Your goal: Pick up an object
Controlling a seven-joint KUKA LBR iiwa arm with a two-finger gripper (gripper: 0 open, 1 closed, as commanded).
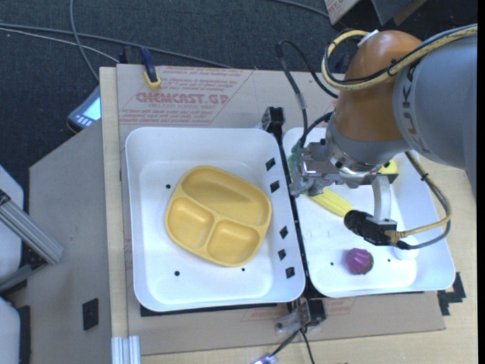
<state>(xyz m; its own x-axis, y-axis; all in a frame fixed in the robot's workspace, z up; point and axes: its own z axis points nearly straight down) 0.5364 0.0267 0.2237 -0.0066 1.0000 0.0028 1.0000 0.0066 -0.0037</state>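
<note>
Clearly the move turns on what lies in the right bin (436, 275), under and just beside the arm (379, 89). The end effector (322, 174) sits low over that bin's left part, close to the divide between the two bins, and the wrist above covers most of it; whether it is open or closed, and whether it has hold of anything, cannot be told from this view.

A yellow piece (331, 201) lies just below and right of the end effector, its long axis running from upper left to lower right; its upper end is tucked under the wrist, so touching or apart is unclear. Further toward the near-right edge a small purple object (359, 260) rests on the bin floor, apart from the end effector. Between them sits a dark part (366, 227) with a cable, which looks like rig hardware, not a pickable thing, though that is a judgement.

The left bin (151, 203) holds a yellow divided tray (218, 214), well apart to the left.

By my reading the yellow piece is the nearest target. A bit of yellow-green (388, 168) past the wrist is too cut off to name.
</note>
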